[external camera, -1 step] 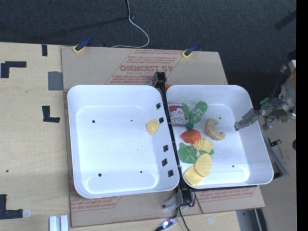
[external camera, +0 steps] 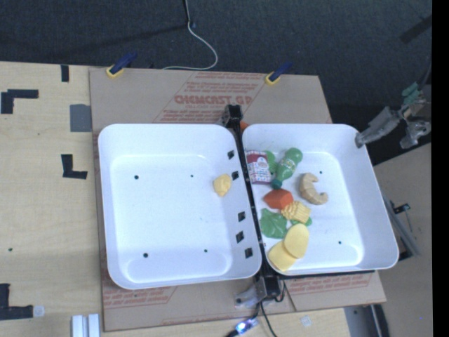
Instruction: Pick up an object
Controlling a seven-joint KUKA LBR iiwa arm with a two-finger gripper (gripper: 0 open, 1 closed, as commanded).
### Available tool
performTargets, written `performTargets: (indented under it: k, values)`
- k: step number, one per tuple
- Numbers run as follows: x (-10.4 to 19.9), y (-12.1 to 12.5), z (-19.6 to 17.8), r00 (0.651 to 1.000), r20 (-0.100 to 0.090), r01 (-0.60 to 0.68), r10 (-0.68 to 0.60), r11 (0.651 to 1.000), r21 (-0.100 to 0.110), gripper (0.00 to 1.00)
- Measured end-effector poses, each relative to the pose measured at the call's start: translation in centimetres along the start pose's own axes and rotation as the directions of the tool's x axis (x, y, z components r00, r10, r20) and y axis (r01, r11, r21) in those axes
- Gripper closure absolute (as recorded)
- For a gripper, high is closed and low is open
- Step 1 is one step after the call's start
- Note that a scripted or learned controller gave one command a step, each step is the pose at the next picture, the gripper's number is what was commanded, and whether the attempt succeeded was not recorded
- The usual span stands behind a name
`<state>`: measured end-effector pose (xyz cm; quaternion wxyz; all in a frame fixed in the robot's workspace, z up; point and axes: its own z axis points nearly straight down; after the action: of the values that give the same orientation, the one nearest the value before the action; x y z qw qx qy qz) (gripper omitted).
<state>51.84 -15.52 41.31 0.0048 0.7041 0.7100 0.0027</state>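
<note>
White plastic bins sit side by side on the desk: the right bin (external camera: 365, 209) holds a cluster of toy food (external camera: 284, 202), the left bin (external camera: 126, 188) one yellow piece (external camera: 222, 184). Nothing is picked yet; the jaws (external camera: 368, 133) hover at the right bin's far corner, their state unclear.

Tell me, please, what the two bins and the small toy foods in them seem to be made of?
The bins, left and right, look like thin moulded plastic, smooth and slightly glossy, with rounded corners. The croissant, green bottle and yellow piece look like hard plastic: flat, bright colours. The material cannot be confirmed. The sheet underneath looks like printed cardboard.
</note>
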Motion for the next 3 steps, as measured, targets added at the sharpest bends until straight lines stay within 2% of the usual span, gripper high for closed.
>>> performTargets:
  k: [1, 2, 3]
  values:
    - [11.6, -1.3, 2.6, 1.0, -0.005, 0.004, -0.004, 1.0, 0.019, 0.0]
    - [11.0, -1.1, 1.8, 1.0, -0.001, -0.004, 0.004, 1.0, 0.025, 1.0]
    - [14.5, 1.5, -12.7, 1.0, -0.001, -0.003, 0.003, 1.0, 0.001, 1.0]
